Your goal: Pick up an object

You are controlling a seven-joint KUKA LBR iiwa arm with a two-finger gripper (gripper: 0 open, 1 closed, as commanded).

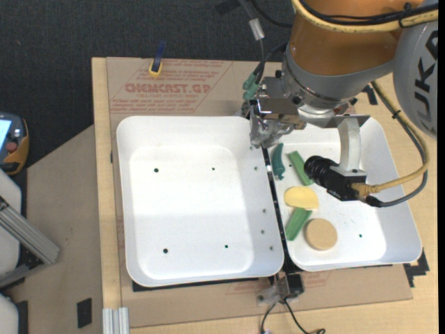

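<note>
Metal pincer (263, 132) hung over the right bin's (396, 245) left rim; whether released or clenched could not be told. A teal green piece (278, 161) lay just below it, long axis running near-vertical in view. Nearby lay a yellow piece (301, 198) and a tan disc (321, 234).

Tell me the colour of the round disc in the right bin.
Tan, like cork; the disc shows clearly in the camera view.

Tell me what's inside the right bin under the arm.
The right bin holds a yellow piece, a round tan disc and green pieces. The arm covers the bin's far part, so anything there is hidden.
</note>
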